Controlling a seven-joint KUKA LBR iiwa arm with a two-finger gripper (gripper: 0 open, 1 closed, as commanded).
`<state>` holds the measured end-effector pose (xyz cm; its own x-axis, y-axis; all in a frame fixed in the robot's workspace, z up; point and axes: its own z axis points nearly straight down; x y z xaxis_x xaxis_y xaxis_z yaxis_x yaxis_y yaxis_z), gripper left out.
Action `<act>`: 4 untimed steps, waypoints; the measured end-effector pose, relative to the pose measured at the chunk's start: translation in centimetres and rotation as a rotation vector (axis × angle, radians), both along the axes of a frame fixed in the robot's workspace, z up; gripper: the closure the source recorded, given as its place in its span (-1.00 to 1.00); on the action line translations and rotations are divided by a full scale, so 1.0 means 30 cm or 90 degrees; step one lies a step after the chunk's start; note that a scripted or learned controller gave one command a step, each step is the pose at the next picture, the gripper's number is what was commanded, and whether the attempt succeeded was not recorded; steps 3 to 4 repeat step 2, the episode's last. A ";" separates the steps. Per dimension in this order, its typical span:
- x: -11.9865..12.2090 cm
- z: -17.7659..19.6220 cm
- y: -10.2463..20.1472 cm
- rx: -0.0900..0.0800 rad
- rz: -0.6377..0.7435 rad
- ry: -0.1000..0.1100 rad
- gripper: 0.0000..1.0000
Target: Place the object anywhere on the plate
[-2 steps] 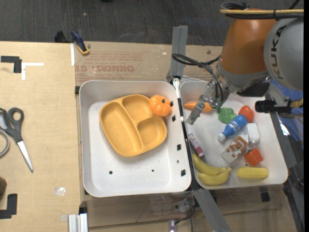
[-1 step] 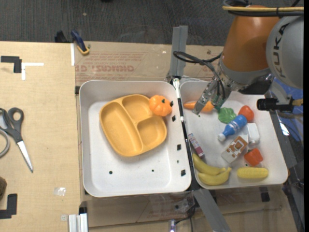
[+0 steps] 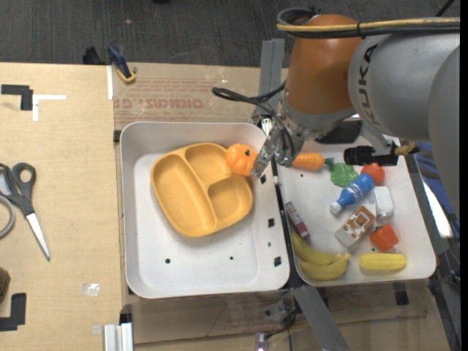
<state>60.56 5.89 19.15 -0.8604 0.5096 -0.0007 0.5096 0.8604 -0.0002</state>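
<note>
A yellow divided plate [image 3: 199,190] lies in the left white bin [image 3: 197,269]. A small orange toy fruit [image 3: 238,159] with a dark stem is at the plate's upper right rim, overlapping the edge of the top compartment. My gripper [image 3: 259,165] hangs tilted right beside the fruit, on its right, over the wall between the two bins. It touches or nearly touches the fruit; whether the fruit rests on the rim or is held above it, I cannot tell. The grey arm with its orange band [image 3: 325,61] reaches in from the upper right.
The right bin [image 3: 424,269] holds a carrot [image 3: 308,161], a green piece [image 3: 341,174], a blue bottle [image 3: 352,194], a small carton [image 3: 357,225], red pieces [image 3: 384,236], a purple bar [image 3: 296,220] and bananas [image 3: 322,263]. Scissors [image 3: 25,203] lie on the bench at far left.
</note>
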 end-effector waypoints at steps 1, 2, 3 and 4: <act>-0.106 0.126 0.231 0.000 0.101 -0.001 1.00; -0.106 0.126 0.230 0.000 0.101 -0.001 -1.00; -0.106 0.126 0.230 0.000 0.101 -0.001 -1.00; -0.106 0.126 0.230 0.000 0.101 -0.001 -1.00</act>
